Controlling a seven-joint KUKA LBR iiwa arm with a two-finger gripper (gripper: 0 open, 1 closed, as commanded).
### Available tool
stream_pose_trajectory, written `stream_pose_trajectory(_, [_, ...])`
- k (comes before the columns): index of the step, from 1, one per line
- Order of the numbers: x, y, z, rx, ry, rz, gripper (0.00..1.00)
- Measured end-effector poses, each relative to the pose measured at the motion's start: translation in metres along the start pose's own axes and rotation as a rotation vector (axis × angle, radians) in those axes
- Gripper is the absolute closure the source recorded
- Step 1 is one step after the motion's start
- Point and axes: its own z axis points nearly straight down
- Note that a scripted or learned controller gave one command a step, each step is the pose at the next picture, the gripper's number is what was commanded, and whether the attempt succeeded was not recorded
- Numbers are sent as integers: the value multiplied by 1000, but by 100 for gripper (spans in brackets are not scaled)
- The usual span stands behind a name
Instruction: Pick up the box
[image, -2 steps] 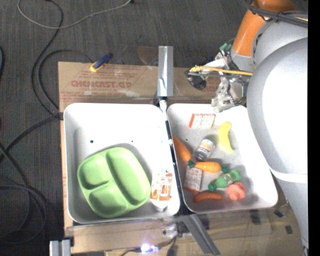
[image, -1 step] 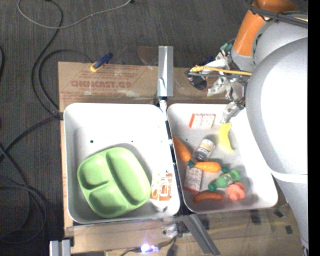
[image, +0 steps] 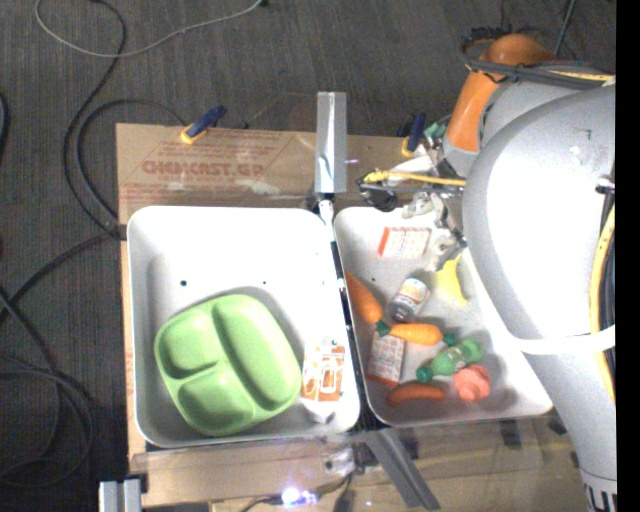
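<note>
A flat white box with red print (image: 404, 241) lies at the back of the right bin (image: 350, 232). An orange and white carton (image: 323, 372) leans in the front right corner of the left bin (image: 140, 300). A small red and white packet (image: 387, 357) lies among the toys in the right bin. My gripper (image: 437, 205) hangs over the right bin's back edge, just right of and above the white box, below the orange wrist band (image: 470, 105). The arm's grey body covers the bin's right side.
A green divided plate (image: 226, 362) takes up much of the left bin. The right bin also holds two carrots (image: 362, 297), a small bottle (image: 410, 297), a banana (image: 452, 282), a green bottle (image: 450, 360), a pink toy (image: 472, 383) and a red sausage (image: 415, 394). A metal post (image: 331, 140) stands behind the bins.
</note>
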Motion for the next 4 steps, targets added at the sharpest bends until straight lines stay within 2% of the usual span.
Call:
stream_pose_trajectory(1, [-8,14,75,-4,-1,1,0])
stream_pose_trajectory(2, [-7,14,75,-4,0,1,0])
stream_pose_trajectory(3, [-5,26,91,6,-11,2,0])
stream_pose_trajectory(4, [-1,27,83,-8,4,-5,100])
